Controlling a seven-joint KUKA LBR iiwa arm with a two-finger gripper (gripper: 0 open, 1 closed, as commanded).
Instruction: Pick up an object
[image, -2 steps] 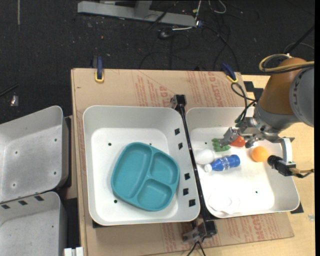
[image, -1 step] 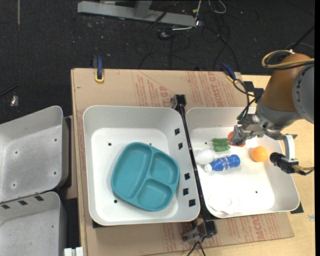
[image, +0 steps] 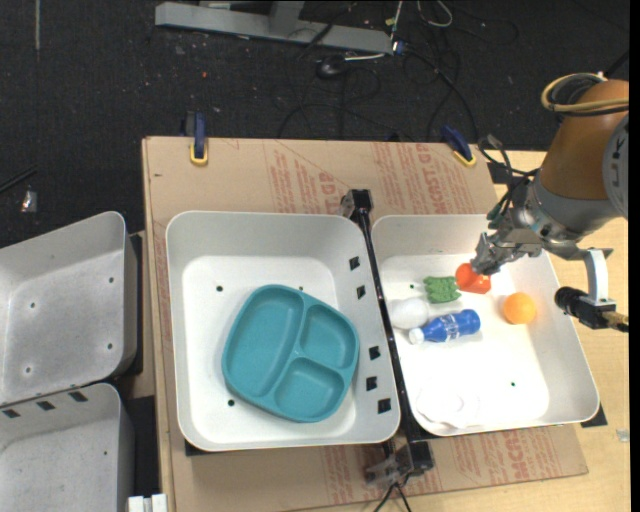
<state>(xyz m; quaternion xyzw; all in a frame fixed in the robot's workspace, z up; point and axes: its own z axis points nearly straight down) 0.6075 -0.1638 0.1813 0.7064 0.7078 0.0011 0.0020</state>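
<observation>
From where I stand, the grey arm's hand (image: 487, 262) hangs low over the right-hand shallow white bin (image: 560, 400), its tip right at the upper edge of a small red-orange rounded toy (image: 474, 279), perhaps a plastic tomato or pepper. The toy lies in the upper middle of that bin, touching or just beside a small green knobbly piece (image: 440, 289) on its left. I cannot tell whether the hand is spread or pressed together, and nothing shows clearly as held.

The red toy looks the likeliest target. I judge it light, hollow and fairly stiff, with a smooth, slippery skin; a pinch across its widest middle would hold best, since a grip near the top could squirt it sideways into the green piece.

Nearby lie a small orange ball (image: 519, 308), standing apart to the right, which would roll at a nudge, and a blue-and-white plastic bottle (image: 448, 326) on its side, which touches a white rounded lump (image: 407, 312) near the bin's left wall. The bottle is light too, best taken across its narrow body.

The left-hand white bin (image: 190, 240) holds a teal plastic divided plate (image: 290, 352), flat and broad, hard to pinch except at its rim. Both bins sit on a cardboard-covered table (image: 290, 170).
</observation>
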